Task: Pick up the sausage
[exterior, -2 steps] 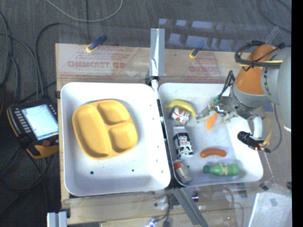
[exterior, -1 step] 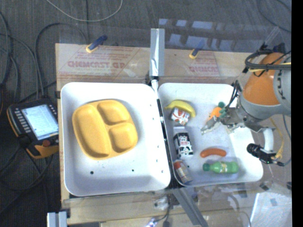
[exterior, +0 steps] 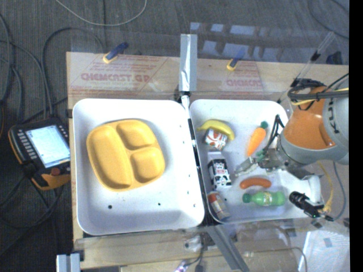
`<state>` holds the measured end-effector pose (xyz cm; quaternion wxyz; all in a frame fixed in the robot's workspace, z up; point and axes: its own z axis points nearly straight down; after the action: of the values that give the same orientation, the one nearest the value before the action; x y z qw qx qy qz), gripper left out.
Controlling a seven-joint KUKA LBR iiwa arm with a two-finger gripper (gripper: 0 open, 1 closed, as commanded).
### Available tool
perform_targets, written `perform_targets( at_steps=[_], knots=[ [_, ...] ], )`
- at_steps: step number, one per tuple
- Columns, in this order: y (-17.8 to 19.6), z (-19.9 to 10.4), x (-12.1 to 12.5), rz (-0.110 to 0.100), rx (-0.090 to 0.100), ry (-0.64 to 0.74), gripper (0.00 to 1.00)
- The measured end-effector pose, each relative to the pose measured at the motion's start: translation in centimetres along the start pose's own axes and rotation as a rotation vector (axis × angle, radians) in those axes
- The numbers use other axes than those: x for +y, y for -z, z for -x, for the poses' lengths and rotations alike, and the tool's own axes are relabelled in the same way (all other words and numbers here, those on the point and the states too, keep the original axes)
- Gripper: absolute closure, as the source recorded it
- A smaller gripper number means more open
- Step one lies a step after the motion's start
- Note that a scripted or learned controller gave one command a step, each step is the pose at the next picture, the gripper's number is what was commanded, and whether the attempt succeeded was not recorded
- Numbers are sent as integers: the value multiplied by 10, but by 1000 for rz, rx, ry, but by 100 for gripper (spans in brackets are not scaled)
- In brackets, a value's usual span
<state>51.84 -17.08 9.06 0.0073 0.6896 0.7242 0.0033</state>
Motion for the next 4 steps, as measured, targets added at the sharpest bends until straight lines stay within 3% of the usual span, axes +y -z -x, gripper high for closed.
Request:
perform_targets(
  at_steps=[1,3,4],
  knots=[
    [1,-14,-28,5,-3,-38,0],
    [1,-59,-27,5,-7,-178,0],
    [1,-63,-27,5,-5,-218,0]
  ],
)
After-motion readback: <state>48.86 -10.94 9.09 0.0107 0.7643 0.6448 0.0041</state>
